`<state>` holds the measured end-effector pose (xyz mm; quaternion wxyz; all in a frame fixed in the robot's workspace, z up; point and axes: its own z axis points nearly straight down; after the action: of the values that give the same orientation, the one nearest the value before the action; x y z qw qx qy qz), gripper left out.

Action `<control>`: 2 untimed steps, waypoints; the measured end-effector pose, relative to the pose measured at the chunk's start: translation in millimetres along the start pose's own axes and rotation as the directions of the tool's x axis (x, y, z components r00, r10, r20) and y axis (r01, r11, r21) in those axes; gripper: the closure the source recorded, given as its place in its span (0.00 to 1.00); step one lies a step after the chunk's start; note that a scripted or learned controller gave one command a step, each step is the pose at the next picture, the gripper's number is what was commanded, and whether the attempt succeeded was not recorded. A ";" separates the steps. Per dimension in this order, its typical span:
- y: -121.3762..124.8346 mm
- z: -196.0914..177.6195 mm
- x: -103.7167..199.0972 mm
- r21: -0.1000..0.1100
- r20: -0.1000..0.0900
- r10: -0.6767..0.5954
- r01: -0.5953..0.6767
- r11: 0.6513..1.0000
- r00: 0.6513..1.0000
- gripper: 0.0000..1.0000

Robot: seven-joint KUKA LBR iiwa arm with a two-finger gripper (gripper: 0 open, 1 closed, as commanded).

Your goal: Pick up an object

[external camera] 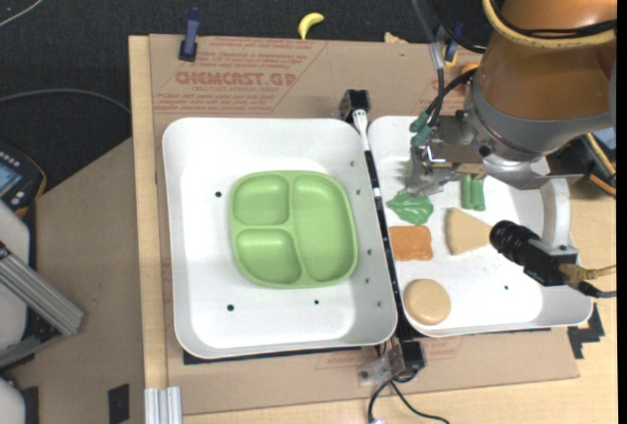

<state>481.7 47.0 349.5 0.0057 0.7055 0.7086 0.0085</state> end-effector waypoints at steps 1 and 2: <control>-7.8 134.3 50.6 0.035 0.004 0.000 0.000 0.999 1.000 1.00; 0.3 -36.5 97.9 0.001 -0.005 -0.003 0.003 1.000 1.000 1.00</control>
<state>480.9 144.7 386.4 0.0036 0.7044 0.7097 0.0096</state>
